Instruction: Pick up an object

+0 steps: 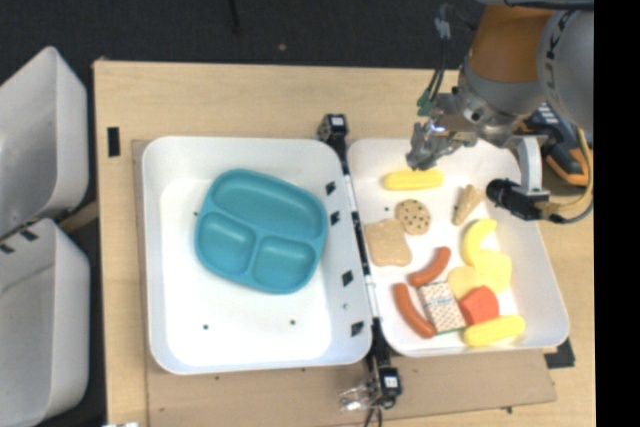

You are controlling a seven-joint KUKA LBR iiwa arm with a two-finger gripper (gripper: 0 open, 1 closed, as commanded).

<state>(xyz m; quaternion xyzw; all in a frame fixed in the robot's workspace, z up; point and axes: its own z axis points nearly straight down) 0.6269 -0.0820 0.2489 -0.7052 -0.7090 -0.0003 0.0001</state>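
the gripper (428,151) hangs over the back left part of the right bin (556,297), its dark fingers pointing down just above the yellow corn-shaped piece (413,180); whether the fingers are apart or together cannot be told from this slant, and nothing shows between them. the tips sit just at twelve o'clock of the yellow piece, very near it, though contact cannot be judged. the arm (520,25) comes in from three o'clock, its orange band high at the upper right and the grey wrist bent down toward the bin, with cables looping beside it. in the right bin, taking the round cookie (412,215) as the centre of the dial, the yellow piece lies at twelve o'clock, a tan cone-like piece (466,204) at two o'clock, a slice of toast (386,243) at seven o'clock touching or just beside the cookie, and two sausages (420,287) at five o'clock. farther toward four and five o'clock lie a banana (478,237), a small printed packet (441,306) and a red block (480,303) amid more yellow pieces, packed close together. the left bin (160,315) bears a teal divided plate (261,230), lying flat near its middle.
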